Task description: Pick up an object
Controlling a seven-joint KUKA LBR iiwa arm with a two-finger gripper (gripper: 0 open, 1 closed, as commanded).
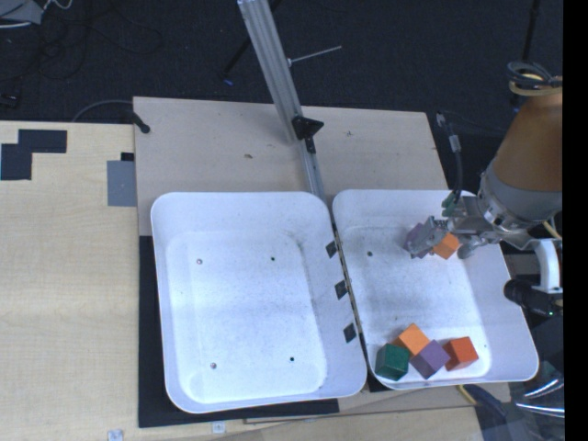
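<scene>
Camera view showed the gripper [439, 240] closed on an orange block [447, 244] above the right bin [514, 356], on a wooden bench [220, 150].

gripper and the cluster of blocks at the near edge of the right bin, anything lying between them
Nothing: in the camera view, the stretch between the gripper and the green, orange, purple and red-orange blocks is bare white bin floor.

Both white bins [243, 214] look like smooth moulded plastic with a faint speckle and a soft sheen on the rims. The counter [64, 274] has a pale wood-grain laminate look, matt. My tool [439, 242] is dull grey metal, pressed around a small orange block [447, 244] with a matt face. The slanted rail [276, 72] above is ribbed, brushed aluminium.
</scene>
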